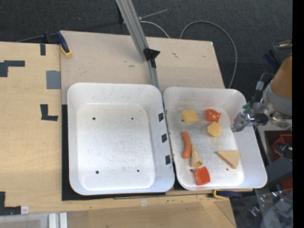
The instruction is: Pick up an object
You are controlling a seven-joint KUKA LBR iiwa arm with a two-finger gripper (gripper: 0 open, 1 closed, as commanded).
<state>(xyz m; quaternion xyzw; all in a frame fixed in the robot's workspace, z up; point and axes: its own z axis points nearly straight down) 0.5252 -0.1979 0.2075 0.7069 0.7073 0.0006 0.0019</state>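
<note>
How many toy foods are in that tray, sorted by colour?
Yellow: 2, a block and a smaller lump
Red: 2, a tomato piece and a red chunk
Orange: 1, a sausage
Tan: 2, a cone and a wedge
Total: 7

Two shallow white plastic bins, the left [114, 91] and the right [247, 175], are speckled with dark flecks. In the right bin lie a pale yellow block [190, 116], a red piece with a light spot [213, 115], a yellow lump [214, 129], an orange sausage [186, 144], a tan cone [195, 158], a tan wedge [229, 158] and a red-orange chunk [202, 175].
</note>
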